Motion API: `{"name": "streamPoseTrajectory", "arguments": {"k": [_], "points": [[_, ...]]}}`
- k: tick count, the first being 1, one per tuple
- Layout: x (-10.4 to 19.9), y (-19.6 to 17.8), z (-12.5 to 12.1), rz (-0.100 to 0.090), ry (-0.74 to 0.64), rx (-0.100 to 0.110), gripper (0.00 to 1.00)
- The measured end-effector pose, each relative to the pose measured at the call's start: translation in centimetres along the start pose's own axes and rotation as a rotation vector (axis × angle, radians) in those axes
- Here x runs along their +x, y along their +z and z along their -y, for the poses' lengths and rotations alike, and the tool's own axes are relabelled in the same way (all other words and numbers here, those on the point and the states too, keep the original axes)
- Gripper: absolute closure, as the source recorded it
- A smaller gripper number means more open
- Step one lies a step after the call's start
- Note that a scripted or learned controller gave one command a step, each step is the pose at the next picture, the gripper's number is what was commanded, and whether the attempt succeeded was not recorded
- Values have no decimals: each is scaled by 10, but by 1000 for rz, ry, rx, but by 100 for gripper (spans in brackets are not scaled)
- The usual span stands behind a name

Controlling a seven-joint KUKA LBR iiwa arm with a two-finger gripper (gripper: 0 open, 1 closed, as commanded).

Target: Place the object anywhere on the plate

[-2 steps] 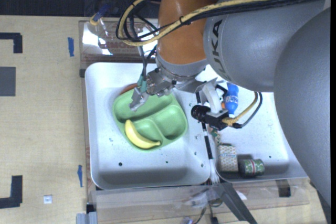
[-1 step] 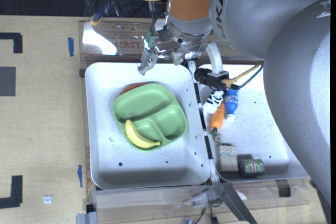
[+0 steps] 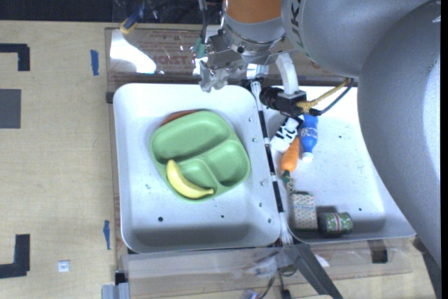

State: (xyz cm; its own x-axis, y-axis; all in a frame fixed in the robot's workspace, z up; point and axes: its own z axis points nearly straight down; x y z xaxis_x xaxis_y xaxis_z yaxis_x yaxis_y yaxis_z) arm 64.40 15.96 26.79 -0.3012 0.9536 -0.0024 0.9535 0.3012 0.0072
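A green divided plate lies in the left bin. A yellow banana rests on the plate's near-left edge, partly inside a compartment. A sliver of something red peeks out from under the plate's far rim. My gripper hangs over the far rim of the left bin, beyond the plate and well apart from the banana. Nothing shows beneath it.
The right bin holds a blue bottle, an orange carrot-like piece, a white and black item, a patterned block and a green can. The arm's bulk covers the right bin's far side.
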Motion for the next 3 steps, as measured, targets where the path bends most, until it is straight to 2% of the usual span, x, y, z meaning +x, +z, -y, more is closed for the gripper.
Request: {"name": "streamPoseTrajectory", "arguments": {"k": [1, 2, 3], "points": [[-5, -37, -22, -1, -3, 4, 100], [27, -144, 28, -2, -209, 3, 100], [34, -136, -9, -2, -110, 2, 100]]}}
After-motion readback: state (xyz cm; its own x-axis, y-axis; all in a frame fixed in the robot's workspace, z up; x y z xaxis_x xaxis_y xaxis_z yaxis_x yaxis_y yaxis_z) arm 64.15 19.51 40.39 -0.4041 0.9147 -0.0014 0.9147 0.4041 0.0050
